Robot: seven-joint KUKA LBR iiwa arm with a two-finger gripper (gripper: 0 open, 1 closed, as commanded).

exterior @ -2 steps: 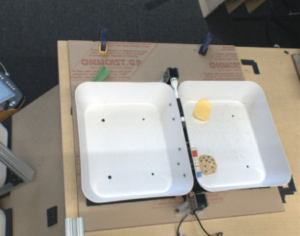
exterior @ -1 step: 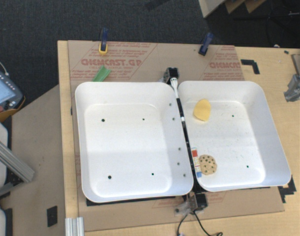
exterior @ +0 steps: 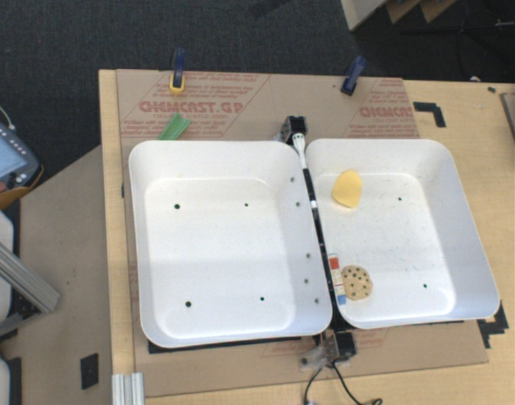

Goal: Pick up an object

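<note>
Whether the gripper is open or closed cannot be told. The small red-and-blue item by the divider is too small to identify. The right bin, on the side the arm reaches in from, holds a yellow lump near its far wall and a round speckled disc near its front, well apart. The left bin sits touching it. The brown board beneath reads "CHEMCAST GP" in red; a second print is partly covered by the right bin.
</note>
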